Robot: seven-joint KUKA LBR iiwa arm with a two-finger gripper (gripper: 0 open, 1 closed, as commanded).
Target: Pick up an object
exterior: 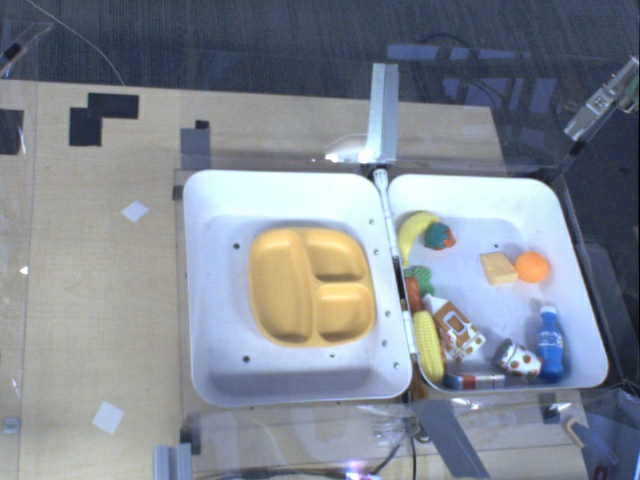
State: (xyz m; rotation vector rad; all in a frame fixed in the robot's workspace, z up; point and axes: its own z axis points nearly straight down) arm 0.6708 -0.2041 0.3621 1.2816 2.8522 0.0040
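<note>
The right bin [520, 203] holds several small toys. A yellow banana [413, 230] lies at its back left with a green and red piece [437, 236] against it. A tan block [497, 268] and an orange ball [533, 267] sit side by side at mid right. A blue bottle [549, 343] stands near the front right. A yellow corn cob [428, 338], a small printed carton [459, 330] and a green-topped piece [415, 280] lie along the left wall.
The left bin [215, 218] holds a yellow divided tray [310, 286]. A metal post [382, 113] stands behind the divider between the bins. A pale metal piece [603, 100] slants in at the top right, outside the bins. Clear panels ring the bench.
</note>
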